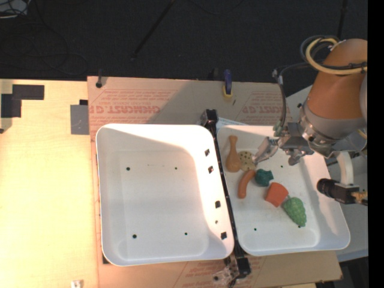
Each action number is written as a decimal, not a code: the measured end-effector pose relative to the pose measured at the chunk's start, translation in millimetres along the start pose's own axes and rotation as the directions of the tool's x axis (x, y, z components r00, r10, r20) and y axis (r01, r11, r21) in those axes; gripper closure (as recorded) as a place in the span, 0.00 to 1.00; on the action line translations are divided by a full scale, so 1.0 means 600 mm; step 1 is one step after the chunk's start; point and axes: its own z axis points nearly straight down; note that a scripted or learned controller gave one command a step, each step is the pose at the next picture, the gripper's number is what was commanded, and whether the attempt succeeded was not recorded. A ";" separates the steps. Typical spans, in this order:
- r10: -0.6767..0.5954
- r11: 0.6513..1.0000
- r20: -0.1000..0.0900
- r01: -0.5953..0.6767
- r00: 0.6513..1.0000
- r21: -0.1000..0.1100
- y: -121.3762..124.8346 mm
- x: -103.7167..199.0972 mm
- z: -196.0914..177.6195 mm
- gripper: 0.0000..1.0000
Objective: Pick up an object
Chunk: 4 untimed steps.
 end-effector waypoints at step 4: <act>0.005 1.000 0.001 -0.005 1.000 0.004 -0.054 -0.221 0.272 1.00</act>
